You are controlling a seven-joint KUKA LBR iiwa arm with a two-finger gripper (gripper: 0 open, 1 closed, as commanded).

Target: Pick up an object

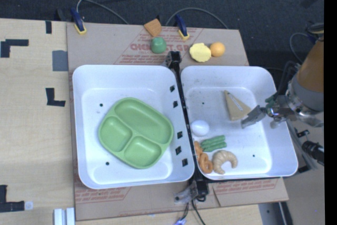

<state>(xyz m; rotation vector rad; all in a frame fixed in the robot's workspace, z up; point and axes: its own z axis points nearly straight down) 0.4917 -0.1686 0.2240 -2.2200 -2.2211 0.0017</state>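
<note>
Task's thing: a tan wedge, like a slice of cheese or bread, lying flat in the right bin, in its upper middle part.
Pointing: its narrow tip aims toward the bin's far wall, the broad end toward the near side – the long axis runs roughly far to near, tilted a little to the right.
Look: pale brown, matte, with a lighter top face and a darker edge on its right flank.
Tool: over the right bin's right side, just beside the wedge's lower right corner; one dark finger slants down-left toward the wedge. I cannot tell how wide it stands, and nothing shows gripped in it.
Arm: grey with an orange band, reaching in from the right over the bin's rim.
Other things in right bin: a white ball near the divider, green beans below it, an orange ring-shaped piece and a croissant near the front wall.
Left bin: holds a green divided plate, tilted in the view.
Bench: light wood with black tape marks – brown cardboard lies under the bins.
On the cardboard behind the bins: a tan block, a green piece, a yellow piece touching an orange ball.
Room: dark carpet beyond the bench, with cables trailing across it.
</note>
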